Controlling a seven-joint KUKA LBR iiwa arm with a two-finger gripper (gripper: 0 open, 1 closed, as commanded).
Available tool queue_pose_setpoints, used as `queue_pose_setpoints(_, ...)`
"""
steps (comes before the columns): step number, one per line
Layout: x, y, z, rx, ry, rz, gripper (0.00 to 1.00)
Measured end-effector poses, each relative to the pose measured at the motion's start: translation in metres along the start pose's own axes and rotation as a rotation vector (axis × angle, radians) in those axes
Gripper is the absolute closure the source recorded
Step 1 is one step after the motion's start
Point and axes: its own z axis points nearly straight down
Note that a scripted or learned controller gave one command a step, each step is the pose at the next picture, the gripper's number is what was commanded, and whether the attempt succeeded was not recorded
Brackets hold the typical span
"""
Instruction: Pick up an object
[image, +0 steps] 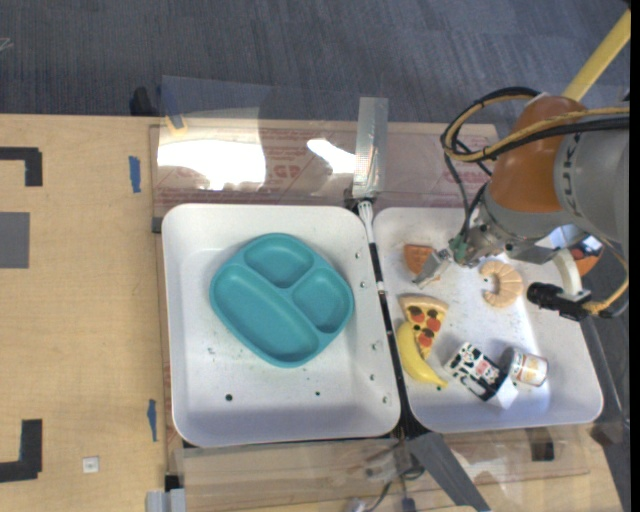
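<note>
My gripper (452, 252) hangs low over the back of the right bin (570, 400), reaching in from the right under the orange band of the arm. Its tip is right beside an orange toy food piece (416, 257), touching or nearly touching that piece's right side. A tan ring-shaped pastry (502, 284) lies just right of the gripper. In front of it lie a pizza slice (425, 318), a yellow banana (416, 356), a black-and-white box (474, 369) and a small can (529, 370).
A teal divided plate (283, 298) sits in the left bin (190, 380). A ridge (375, 290) separates the two bins. Black and yellow cables (470, 130) loop above the wrist at the back right.
</note>
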Motion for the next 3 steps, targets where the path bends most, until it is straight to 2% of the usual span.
queue_pose_setpoints(1, -0.013, 0.034, 0.014, 0.009, 0.003, 0.255, 0.0)
queue_pose_setpoints(2, -0.013, 0.037, 0.002, 0.003, -0.001, 0.253, 1.0)
queue_pose_setpoints(3, 0.09, 0.083, -0.094, -0.006, 0.004, 0.197, 1.0)
